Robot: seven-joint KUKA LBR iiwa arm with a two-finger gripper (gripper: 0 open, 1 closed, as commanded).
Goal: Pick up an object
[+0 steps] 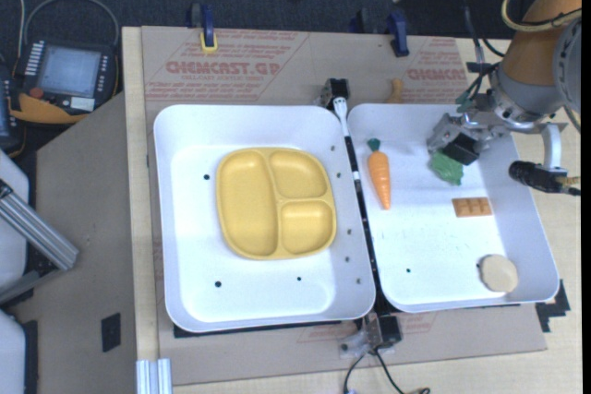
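In the right bin (420, 286) lie a toy carrot (379, 177) near the left wall, a small green piece (447, 168), a flat orange waffle-like tile (472, 207) and a round beige disc (498, 273) at the front right. My gripper (452, 141) hangs low over the back of this bin, just above and behind the green piece. Whether it touches the piece is unclear. Nothing is visibly held between its fingers.
The left bin (185, 198) holds a yellow divided plate (275, 201). The arm comes in from the right over the right bin's back corner. The bins meet along a black seam (355, 189). A tablet (69, 69) sits off the bench at far left.
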